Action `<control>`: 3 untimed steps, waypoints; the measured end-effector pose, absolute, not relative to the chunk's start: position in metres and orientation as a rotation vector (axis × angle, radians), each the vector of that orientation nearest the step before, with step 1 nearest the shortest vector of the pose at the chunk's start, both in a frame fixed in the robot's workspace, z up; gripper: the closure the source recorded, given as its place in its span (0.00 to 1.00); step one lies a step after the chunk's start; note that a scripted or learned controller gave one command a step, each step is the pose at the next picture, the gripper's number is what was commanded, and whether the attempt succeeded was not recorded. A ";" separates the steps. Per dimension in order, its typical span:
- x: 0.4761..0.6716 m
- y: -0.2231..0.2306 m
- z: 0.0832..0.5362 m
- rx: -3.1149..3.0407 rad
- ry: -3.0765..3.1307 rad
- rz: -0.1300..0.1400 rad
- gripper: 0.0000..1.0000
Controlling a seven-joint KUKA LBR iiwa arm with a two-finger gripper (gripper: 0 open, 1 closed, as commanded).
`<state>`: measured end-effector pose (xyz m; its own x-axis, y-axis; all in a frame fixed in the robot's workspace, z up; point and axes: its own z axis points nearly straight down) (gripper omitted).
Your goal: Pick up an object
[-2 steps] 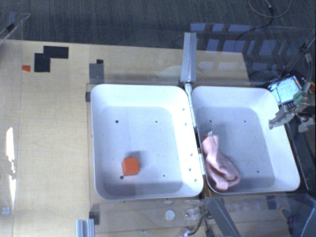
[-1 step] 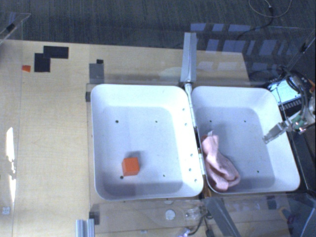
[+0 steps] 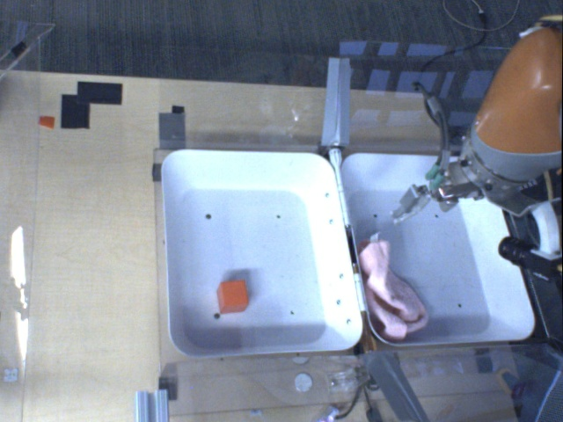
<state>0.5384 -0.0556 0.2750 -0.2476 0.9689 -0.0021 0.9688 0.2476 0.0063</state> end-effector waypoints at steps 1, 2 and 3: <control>0.546 -0.054 0.201 2.030 2.395 0.003 0.00; 0.548 -0.053 0.213 2.024 2.394 0.009 1.00; 0.548 -0.053 0.213 2.024 2.394 0.009 0.00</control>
